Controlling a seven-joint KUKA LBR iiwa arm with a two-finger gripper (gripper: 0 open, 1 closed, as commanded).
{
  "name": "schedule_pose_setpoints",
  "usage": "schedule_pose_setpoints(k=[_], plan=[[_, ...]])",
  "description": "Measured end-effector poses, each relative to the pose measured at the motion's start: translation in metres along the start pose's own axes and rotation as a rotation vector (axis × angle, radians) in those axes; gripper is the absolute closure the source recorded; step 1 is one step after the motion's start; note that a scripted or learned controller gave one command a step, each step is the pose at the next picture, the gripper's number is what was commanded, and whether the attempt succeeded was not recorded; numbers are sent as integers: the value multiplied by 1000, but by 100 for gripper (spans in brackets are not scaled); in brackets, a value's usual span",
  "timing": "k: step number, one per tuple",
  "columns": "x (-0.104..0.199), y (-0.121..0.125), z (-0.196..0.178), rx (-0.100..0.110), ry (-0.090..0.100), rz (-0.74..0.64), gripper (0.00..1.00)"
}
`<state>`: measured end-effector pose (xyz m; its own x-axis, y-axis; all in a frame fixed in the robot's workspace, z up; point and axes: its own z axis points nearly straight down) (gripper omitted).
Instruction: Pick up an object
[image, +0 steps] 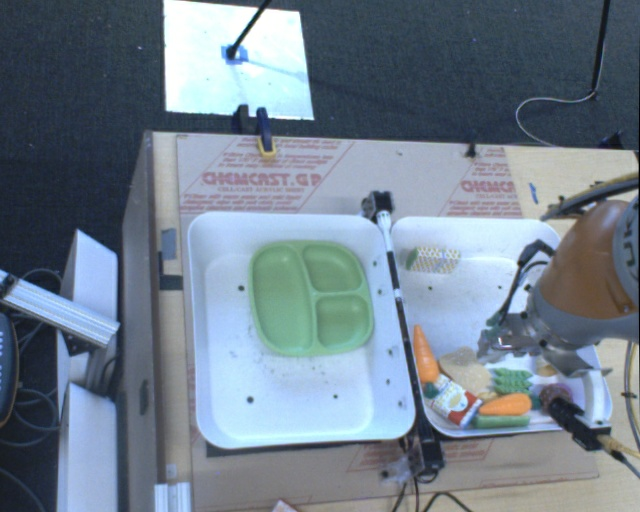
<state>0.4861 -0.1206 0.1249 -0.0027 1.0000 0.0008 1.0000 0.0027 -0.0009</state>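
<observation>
The arm's gripper (500, 340) hangs low in the right bin (470, 240) over the toy food (470, 390), fingers' state unclear, apparently mid-reach; next, a descent and firm pinch.

- An orange carrot (426, 356) lies slanted by the right bin's left wall.
- A second carrot (505, 405) lies flat near the front rim.
- A red-white packet (452, 399) lies between them.
- A green leafy piece (511, 380) rests just above the second carrot.

"CHEMCAST GP" (red) on bench sheet (262, 180)
</observation>
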Motion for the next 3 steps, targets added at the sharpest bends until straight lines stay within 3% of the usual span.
schedule_pose_setpoints(k=[1,2,3], plan=[[-10,1,-65,-5,-2,-1,100],[-28,1,-77,-3,-2,1,100],[-48,0,-61,-2,-2,1,100]])
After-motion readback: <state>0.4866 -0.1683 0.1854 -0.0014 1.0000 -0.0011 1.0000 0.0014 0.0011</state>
